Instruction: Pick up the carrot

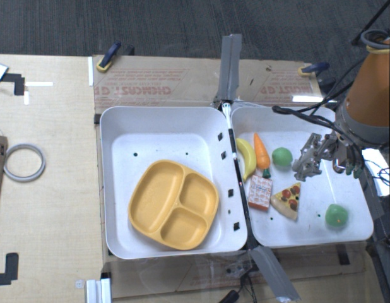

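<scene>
Across the light wooden worktop [50,232], two shallow white plastic bins are seen side by side on a sheet of brown cardboard [157,84]. The left bin [119,128] is occupied by a yellow three-compartment plastic plate [174,204], set slightly askew toward the bin's near side.

The small orange toy carrot with a green top [261,152] is found in the right bin [308,235], close to its left wall, lying lengthwise with the pointed end toward the far side. It is just beside, and possibly touching, a yellow toy banana [247,158] on its left. A small red and white toy carton [259,192] lies just on the near side of the carrot. A toy pizza slice [287,201] is placed to the right of the carton. A green toy ball [282,156] sits near the carrot on its right, and a second green round toy [337,216] lies toward the bin's near right corner.

The grey metal two-finger hand [307,164] is positioned over the right bin, between the two green toys and well apart from the carrot. Nothing is seen between its fingers; how far they stand apart cannot be told. The orange band of the arm [372,87] is seen at the right.

A roll of grey tape [23,162] rests on the worktop at the left.
</scene>
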Available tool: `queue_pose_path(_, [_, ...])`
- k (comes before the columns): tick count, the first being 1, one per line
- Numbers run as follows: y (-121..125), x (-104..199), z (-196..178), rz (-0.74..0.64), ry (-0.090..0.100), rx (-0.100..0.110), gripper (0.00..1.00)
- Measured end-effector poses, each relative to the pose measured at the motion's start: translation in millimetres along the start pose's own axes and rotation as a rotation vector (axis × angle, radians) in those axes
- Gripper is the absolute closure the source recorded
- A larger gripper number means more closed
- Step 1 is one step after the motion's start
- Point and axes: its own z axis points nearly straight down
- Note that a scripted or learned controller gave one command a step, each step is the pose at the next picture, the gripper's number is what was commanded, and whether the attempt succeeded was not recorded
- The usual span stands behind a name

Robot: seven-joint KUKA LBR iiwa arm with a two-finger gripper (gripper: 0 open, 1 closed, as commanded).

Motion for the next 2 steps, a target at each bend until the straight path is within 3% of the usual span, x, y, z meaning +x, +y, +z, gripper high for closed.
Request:
queue_pose_path(1, [37,2,21,-0.102,0.002,0.000,1.00])
queue_pose_path(2, [0,12,-1,-0.278,-0.002,0.000,1.00])
